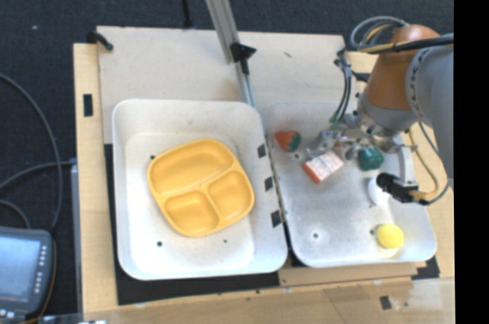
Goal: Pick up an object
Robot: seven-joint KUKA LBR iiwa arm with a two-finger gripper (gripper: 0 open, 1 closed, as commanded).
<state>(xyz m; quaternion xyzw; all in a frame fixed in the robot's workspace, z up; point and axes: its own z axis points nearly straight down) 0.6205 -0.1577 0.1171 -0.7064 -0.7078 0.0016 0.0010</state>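
The right bin (336, 238) holds a small orange-red object (287, 140) near its left wall, a pink and orange box (324, 166) in the middle, a dark green object (370, 158) to the right and a yellow ball (390, 236) at the front right. A white piece (377, 191) lies beside a black part of the arm. My gripper (343, 140) hangs low over the bin's back half, just above and right of the pink box and left of the green object. Nothing shows between its fingers.
The left bin (137, 254) bears a yellow three-compartment tray (200, 186). A metal pole (218, 1) slants up from between the bins at the back. Cables loop around the arm's orange band (393, 78) at the right.
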